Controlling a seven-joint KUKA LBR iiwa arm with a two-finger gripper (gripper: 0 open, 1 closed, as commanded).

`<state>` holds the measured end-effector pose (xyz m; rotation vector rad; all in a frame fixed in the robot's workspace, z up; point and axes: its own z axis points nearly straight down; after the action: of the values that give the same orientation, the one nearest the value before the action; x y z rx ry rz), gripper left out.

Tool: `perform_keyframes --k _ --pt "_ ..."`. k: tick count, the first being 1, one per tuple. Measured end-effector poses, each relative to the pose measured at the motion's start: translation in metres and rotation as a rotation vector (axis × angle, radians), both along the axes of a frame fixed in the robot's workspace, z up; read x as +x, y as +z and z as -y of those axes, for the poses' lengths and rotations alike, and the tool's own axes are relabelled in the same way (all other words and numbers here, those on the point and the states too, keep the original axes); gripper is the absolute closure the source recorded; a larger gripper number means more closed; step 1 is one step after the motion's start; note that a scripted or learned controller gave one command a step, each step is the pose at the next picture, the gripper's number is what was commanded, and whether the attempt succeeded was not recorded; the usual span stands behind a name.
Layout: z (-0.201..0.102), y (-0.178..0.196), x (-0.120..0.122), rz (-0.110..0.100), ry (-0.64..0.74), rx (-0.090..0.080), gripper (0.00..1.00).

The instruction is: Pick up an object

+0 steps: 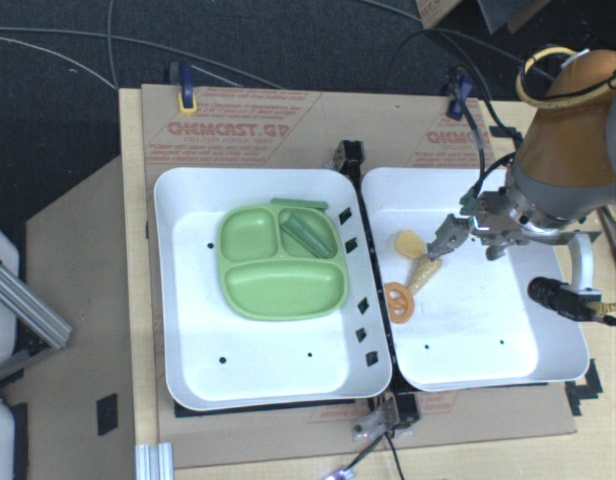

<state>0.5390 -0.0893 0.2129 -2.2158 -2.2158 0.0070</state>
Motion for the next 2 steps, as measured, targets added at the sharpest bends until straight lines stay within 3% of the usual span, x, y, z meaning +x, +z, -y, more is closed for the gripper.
perform_keyframes --k 2 --pt "0.002 -0.097 0.0 0.002 0.0 0.0 0.0"
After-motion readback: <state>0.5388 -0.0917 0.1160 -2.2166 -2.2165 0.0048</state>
